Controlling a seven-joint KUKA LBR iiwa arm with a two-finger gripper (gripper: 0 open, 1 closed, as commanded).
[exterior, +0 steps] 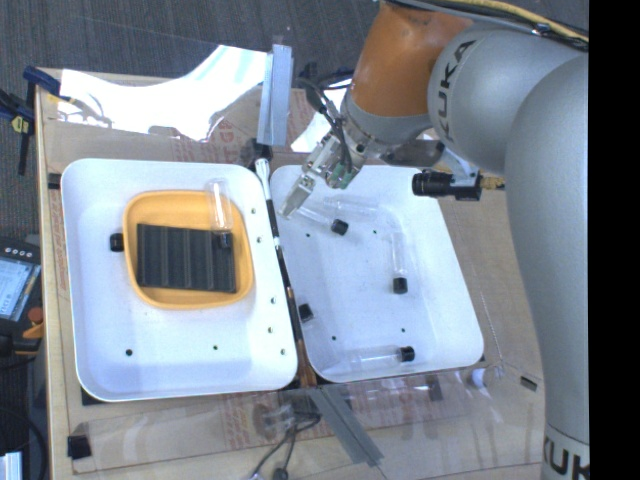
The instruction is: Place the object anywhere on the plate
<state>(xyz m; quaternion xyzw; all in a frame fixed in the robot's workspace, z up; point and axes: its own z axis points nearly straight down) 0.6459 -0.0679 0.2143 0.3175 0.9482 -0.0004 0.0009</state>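
Note:
A yellow plate (150,213) with a black ridged insert (187,259) lies in the left bin (90,338). A clear tube (217,204) with a black cap rests on the plate's upper right rim area. My gripper (301,190) hangs over the top left corner of the right bin (445,313), close to the divide between the bins. Just to its right lies another clear tube (325,213) with a black cap (340,228). I see nothing held in the gripper.
Two more clear capped tubes lie in the right bin, one upright in the view (398,258) and one along the front wall (380,355). A loose black cap (305,312) sits near the left wall. The arm covers the bin's upper right.

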